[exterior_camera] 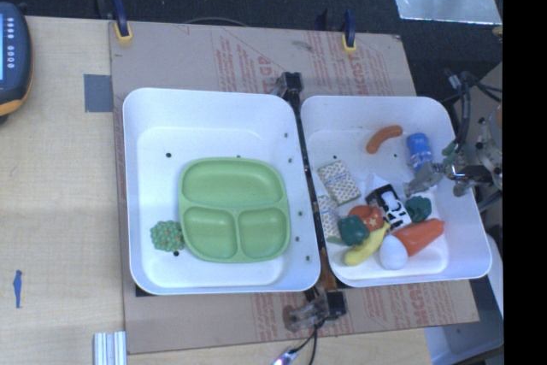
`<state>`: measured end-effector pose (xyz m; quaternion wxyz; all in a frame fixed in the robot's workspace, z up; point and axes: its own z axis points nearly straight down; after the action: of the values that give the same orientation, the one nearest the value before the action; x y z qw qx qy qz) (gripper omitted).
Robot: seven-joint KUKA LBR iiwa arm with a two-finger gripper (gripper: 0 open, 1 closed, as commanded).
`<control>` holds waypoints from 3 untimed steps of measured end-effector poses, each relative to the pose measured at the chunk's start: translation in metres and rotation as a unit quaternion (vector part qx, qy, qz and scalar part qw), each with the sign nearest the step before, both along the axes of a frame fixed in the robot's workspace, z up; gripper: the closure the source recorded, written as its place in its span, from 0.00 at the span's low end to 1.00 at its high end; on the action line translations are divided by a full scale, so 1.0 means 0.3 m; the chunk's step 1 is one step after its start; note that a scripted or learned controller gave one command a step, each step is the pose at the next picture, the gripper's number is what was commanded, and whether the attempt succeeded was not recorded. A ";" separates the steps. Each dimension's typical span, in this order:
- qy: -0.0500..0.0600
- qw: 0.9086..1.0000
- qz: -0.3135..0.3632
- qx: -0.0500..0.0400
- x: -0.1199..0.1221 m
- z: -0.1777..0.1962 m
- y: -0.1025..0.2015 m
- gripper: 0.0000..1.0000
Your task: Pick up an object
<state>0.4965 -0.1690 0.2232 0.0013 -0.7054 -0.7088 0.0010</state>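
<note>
Divided plate (232,209) in left bin (145,184) — toys heaped in right bin (342,111)

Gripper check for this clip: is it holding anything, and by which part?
Nothing is visibly held. The gripper sits at the right bin's right side, just below the blue bottle, with no object seen between its fingers.

Below me two white bins (141,184) sit side by side on brown cardboard (248,55), clamped at its far edge by two blue-and-yellow clamps (120,20). A grey tape patch (97,92) marks the wooden bench (51,201) to the left, beside a blue-and-orange device (12,55).
</note>
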 end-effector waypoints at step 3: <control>-0.004 1.000 -0.002 -0.003 0.535 -0.166 -0.114 0.00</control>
<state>0.6570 -0.2030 0.1735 -0.0036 -0.7070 -0.7072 -0.0001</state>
